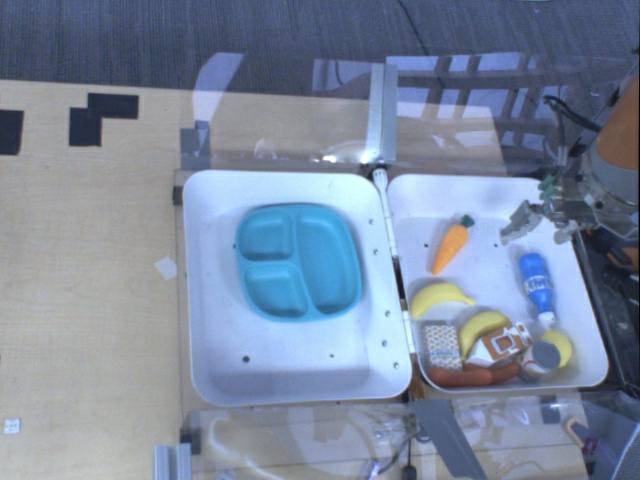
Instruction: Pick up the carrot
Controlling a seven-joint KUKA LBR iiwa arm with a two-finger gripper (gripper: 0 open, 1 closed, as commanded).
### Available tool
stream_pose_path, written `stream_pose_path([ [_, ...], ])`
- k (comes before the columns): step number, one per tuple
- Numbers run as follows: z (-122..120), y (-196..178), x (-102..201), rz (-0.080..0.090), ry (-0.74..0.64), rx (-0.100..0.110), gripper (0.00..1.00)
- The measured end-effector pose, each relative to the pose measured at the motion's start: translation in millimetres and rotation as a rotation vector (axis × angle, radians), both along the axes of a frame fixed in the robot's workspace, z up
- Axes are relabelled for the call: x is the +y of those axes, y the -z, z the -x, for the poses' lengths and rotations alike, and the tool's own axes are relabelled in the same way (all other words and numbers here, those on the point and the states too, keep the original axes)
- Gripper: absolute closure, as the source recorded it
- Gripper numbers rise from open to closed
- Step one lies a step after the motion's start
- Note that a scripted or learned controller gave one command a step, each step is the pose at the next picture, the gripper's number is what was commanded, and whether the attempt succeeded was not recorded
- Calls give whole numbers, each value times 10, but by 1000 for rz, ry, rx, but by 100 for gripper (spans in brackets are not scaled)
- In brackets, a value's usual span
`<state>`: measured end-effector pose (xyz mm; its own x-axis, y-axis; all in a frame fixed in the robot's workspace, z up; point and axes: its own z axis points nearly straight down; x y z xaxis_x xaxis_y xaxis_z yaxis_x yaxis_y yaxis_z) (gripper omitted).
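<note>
Lying aslant in the right bin (590, 368), the carrot (450, 247) looks light and stiff, best gripped mid-body; end effector (540, 218) hovers right, fingers apart.

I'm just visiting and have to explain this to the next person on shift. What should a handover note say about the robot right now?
Hand: over the right bin's far right part, fingers spread open, holding nothing.
Carrot: lying in the right bin, upper middle, leafy end pointing away from the camera, apart from the hand and to its left in the view.
Nearby: blue bottle to the carrot's right, bananas just below it.
Left bin: holds a blue divided plate.
Done: nothing yet; carrot untouched.
Left: move over the carrot, close on it, lift.
</note>
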<state>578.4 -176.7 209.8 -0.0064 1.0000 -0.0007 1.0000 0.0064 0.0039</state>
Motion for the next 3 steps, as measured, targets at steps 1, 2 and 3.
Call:
stream_pose_path([
  [1,-157,1204,612,3,-388,-9,0],
  [2,-706,1230,464,-7,-637,24,0],
  [3,-644,656,854,4,-630,-5,0],
])
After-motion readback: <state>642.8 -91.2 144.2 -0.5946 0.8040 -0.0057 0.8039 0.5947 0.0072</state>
